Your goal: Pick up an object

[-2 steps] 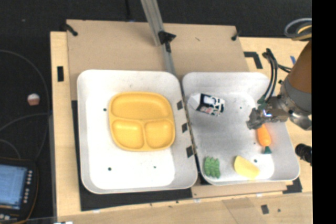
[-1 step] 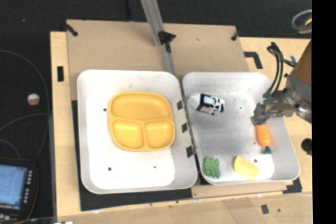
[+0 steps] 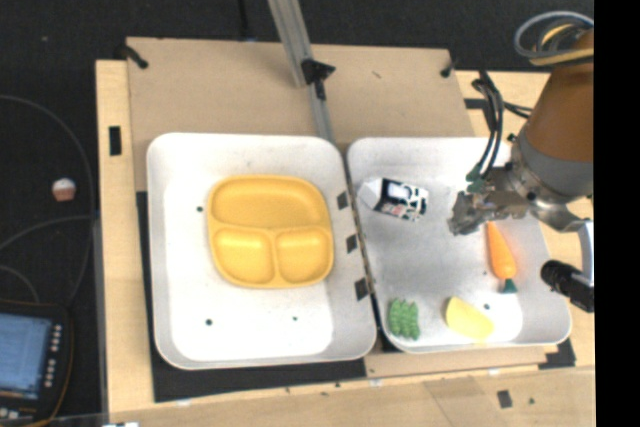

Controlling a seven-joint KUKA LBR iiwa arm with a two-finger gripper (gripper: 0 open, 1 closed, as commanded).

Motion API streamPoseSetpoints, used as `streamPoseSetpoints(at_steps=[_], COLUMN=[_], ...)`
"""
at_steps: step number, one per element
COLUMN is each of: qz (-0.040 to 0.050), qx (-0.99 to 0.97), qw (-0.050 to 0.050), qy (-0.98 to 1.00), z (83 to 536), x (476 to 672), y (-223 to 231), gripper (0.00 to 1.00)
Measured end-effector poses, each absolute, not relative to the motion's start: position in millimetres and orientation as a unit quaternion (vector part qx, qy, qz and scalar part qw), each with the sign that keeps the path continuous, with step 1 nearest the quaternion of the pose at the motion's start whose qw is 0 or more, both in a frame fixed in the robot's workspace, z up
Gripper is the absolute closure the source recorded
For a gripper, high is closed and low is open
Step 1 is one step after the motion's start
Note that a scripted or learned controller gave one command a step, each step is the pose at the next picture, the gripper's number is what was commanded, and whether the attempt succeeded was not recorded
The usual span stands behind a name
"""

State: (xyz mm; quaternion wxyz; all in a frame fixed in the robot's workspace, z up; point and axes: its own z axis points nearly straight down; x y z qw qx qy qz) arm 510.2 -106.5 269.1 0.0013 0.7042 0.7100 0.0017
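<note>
The right bin (image 3: pixel 430 160) holds a white and black carton-like toy (image 3: pixel 396 198) at its upper left. An orange carrot (image 3: pixel 501 252) lies at its right side. A yellow lemon-like piece (image 3: pixel 468 318) and a green leafy piece (image 3: pixel 403 317) rest near its front edge. My gripper (image 3: pixel 467 213) hangs over the right bin, just left of the carrot's top end and to the right of the carton toy. Nothing shows between its fingers.
The left bin (image 3: pixel 175 245) holds a yellow divided plate (image 3: pixel 269 229). A slanted metal pole (image 3: pixel 285 0) rises behind the bins. The arm's grey body and orange band (image 3: pixel 565 115) overhang the right bin's right side.
</note>
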Motion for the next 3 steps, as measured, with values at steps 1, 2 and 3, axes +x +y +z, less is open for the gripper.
streamPoseSetpoints(at_steps=[1, 2, 3], qz=[0.0003, 0.0014, 0.0010], qx=[0.705, 0.704, 0.704], qw=[0.000, 0.000, 0.000], qy=[0.710, 0.710, 0.710], z=[254, 259, 262], x=[518.5, 522.6, 532.4], y=[-56, 5, 53], gripper=[1.00, 1.00, 1.00])
